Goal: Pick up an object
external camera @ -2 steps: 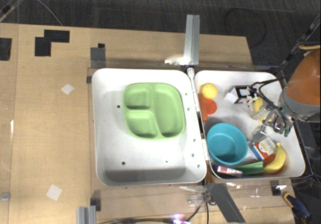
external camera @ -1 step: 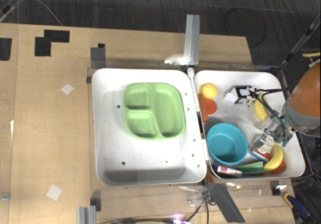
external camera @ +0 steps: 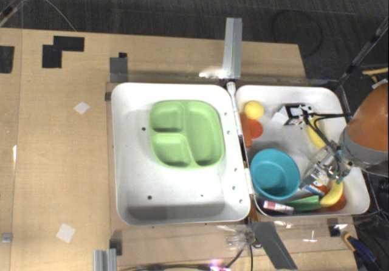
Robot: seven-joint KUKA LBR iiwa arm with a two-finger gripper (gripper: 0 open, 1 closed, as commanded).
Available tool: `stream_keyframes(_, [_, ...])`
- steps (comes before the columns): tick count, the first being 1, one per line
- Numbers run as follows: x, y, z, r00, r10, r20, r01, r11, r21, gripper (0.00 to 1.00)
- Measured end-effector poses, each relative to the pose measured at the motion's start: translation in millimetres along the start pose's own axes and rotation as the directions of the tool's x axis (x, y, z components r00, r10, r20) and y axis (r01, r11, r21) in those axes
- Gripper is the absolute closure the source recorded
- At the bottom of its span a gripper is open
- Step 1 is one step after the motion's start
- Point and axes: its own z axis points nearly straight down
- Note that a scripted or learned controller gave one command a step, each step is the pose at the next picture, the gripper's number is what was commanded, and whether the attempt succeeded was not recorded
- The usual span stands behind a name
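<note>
The right bin (external camera: 292,95) holds a blue bowl (external camera: 275,172), a yellow ball (external camera: 253,109), and an orange piece (external camera: 252,128) beside the ball. A yellow banana-like piece (external camera: 332,195) lies at the front right, with a green piece (external camera: 304,203) and a purple-tipped marker (external camera: 275,206) along the front wall. My gripper (external camera: 322,172) is down in this bin, just right of the blue bowl and above the small items at the front right. Its tip is lost among wires and clutter.
The left bin (external camera: 130,160) bears a green divided plate (external camera: 185,133). A metal post (external camera: 233,48) stands at the back between the bins. The arm's orange band (external camera: 372,116) hangs over the right bin's right wall. Cables (external camera: 316,127) cross that bin's back.
</note>
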Motion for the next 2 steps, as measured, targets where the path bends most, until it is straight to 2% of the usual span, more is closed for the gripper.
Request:
stream_keyframes(1, [13,21,0,1.0,-0.008,0.002,0.008,1.0,0.002,0.0])
stream_keyframes(2, [1,69,1,0.997,0.079,-0.004,-0.079,0.997,0.0,0.0])
